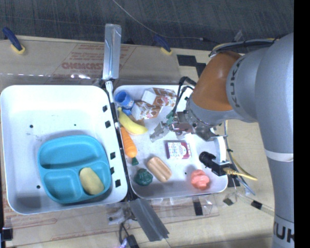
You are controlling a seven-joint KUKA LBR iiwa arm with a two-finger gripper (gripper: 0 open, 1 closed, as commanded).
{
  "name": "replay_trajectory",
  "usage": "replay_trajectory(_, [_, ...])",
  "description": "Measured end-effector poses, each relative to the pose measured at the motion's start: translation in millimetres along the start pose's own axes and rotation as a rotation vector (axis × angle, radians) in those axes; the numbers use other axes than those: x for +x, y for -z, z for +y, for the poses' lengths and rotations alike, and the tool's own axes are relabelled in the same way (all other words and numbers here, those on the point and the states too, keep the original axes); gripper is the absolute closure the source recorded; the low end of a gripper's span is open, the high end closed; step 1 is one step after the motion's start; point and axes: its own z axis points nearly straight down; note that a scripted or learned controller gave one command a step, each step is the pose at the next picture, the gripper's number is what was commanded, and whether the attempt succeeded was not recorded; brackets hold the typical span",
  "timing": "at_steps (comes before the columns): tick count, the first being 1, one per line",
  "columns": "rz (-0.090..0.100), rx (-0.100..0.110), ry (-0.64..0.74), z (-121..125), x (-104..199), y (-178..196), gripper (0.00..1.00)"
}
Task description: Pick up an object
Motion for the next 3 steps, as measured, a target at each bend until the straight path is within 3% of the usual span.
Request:
replay_trajectory(1, [-0.002,-0.025,-0.002,-36.6,-22.4,-37.2,0.0])
replay_trajectory(2, [-0.016,-0.04,0.22,-70.5,-15.3,-37.8,0.0])
replay_trajectory(3, [-0.005,-0.014,0.496,-79.7,-6.8,74.3,0.0])
